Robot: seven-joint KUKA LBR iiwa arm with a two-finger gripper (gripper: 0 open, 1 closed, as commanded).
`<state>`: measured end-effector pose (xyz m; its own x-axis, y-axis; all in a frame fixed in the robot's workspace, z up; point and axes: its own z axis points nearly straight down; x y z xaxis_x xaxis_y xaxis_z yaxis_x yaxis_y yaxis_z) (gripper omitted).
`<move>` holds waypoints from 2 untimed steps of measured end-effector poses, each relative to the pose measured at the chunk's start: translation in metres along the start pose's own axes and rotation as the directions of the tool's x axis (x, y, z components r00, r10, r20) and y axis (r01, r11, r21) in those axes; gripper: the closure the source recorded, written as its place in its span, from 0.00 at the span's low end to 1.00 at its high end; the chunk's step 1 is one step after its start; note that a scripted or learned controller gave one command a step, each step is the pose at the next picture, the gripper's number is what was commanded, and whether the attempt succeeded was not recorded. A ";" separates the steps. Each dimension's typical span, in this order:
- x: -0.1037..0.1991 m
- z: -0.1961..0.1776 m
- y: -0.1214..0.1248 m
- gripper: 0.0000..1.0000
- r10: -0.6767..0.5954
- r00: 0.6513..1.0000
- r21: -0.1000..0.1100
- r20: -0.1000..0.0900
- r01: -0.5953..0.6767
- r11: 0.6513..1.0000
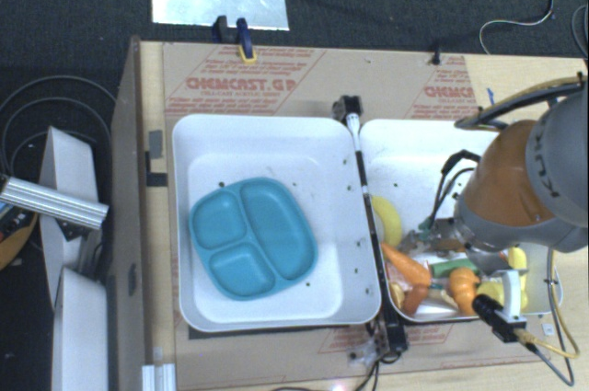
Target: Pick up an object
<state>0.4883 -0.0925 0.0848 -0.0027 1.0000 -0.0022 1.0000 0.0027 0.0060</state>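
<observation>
**Operator:** What writing can I read from the camera view?

**Guide:** You can read "CHEMCAST GP" in red on the cardboard sheet [276, 67] under the bins, just above the left bin [198, 150]. A second red print stands above the right bin [405, 150], and its end is lost behind the arm [515, 187]. The small lines beneath both prints are too fine to read. Letters on the arm's grey casing run off the right edge, so you cannot read them whole.

**Operator:** What is hidden or unclear?

**Guide:** The arm covers most of the right bin's far half. The claw [449, 242] sits low over that bin, under the wrist. You cannot tell whether it is wide, narrow or holding anything. The pieces nearest the arm overlap, so treat their outlines as uncertain.

**Operator:** Give me the counts.

**Guide:** You have two white bins, side by side and touching. The left bin holds one blue plate [253, 237] with three compartments. In the right bin, at its near left corner, five pickable pieces show:
- one yellow piece [386, 219] against the dividing wall
- one long orange piece [405, 265] just below it
- one reddish-brown piece [414, 297]
- one green piece [451, 268]
- one round orange piece [463, 285], close under the arm
</observation>
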 end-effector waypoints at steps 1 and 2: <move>0.006 0.000 0.000 0.00 -0.001 1.000 0.002 -0.001 0.001 1.000; 0.004 0.001 -0.001 0.00 0.000 1.000 0.003 -0.003 0.000 1.000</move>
<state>0.4874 -0.0885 0.0842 -0.0023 1.0000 0.0004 1.0000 0.0023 0.0034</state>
